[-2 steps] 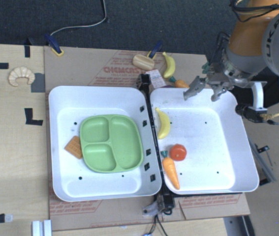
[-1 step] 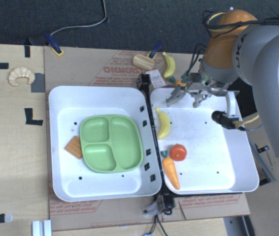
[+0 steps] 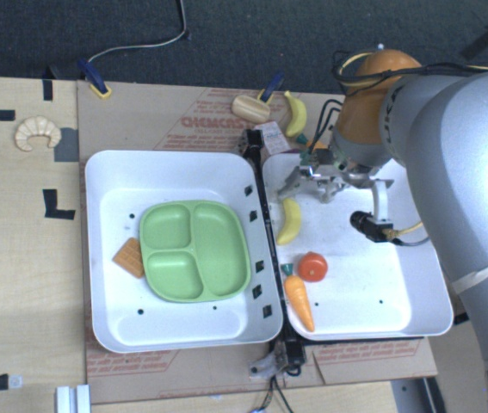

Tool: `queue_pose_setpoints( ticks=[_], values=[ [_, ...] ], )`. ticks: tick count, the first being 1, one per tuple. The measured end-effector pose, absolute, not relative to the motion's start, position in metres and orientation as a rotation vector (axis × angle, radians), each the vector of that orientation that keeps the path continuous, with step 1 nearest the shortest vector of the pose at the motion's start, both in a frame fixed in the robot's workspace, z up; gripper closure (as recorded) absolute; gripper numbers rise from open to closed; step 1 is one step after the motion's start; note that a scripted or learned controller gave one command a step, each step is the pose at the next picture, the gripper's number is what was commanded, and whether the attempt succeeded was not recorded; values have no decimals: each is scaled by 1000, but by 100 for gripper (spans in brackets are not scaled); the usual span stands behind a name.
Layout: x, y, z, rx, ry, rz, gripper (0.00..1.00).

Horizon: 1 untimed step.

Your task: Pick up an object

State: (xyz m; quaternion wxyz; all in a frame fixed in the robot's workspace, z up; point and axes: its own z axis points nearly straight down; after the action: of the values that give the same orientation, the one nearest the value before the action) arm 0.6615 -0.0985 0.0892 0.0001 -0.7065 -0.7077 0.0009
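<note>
The right bin holds a yellow banana by its left wall, a red tomato and an orange carrot toward the front left. My gripper hangs over the bin's far left corner, just above the banana's far end. The grey arm and its orange band come in from the right and cover the far part of the bin. In the left bin lies a green divided plate with a tan cracker tucked at its left edge.
Behind the bins on the cardboard lie a bread roll, a second banana and a small box. A croissant sits far left on the bench. Blue clamps hold the cardboard's far edge.
</note>
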Motion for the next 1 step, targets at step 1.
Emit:
queue_pose_setpoints(
  ticks=[1],
  values=[
    [638,-94,86,-2223,-2225,0,0]
  ],
)
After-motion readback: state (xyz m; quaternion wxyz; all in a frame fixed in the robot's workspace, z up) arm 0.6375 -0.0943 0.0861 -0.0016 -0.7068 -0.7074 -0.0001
